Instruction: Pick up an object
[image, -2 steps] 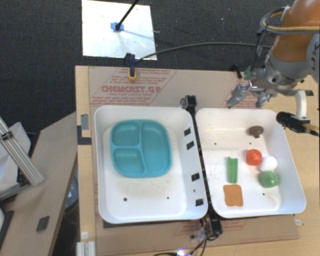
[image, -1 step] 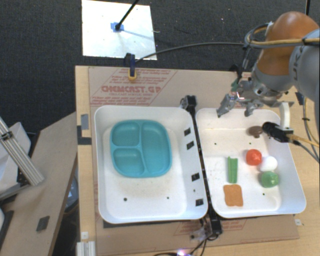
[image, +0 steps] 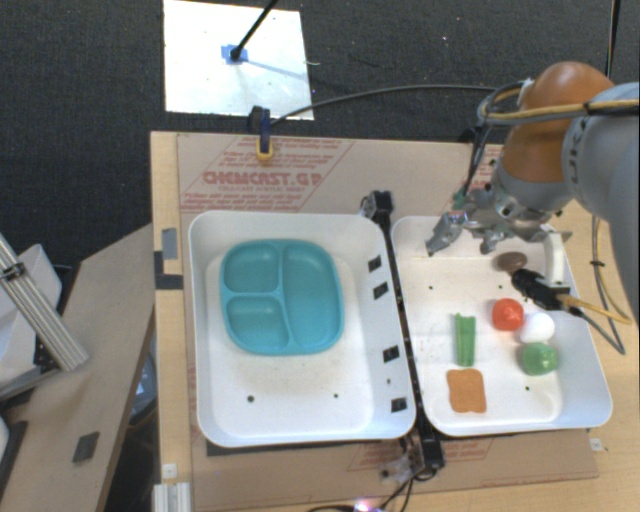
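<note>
The arm reaches in from the right, its orange band high at the far right, and the gripper (image: 478, 232) hangs over the far edge of the right bin (image: 585, 400); whether its fingers are apart or together cannot be told from this angle, and nothing shows between them. The objects lie in the right bin: a green stick (image: 465, 338) near the middle, an orange block (image: 466, 390) just nearer than it, and on the right a red ball (image: 507, 314), a white ball (image: 538, 327) touching it, and a green ball (image: 538, 358) just nearer. A brown disc (image: 512, 262) sits farther back. The left bin (image: 210, 400) holds a teal divided tray (image: 281, 297).
</note>
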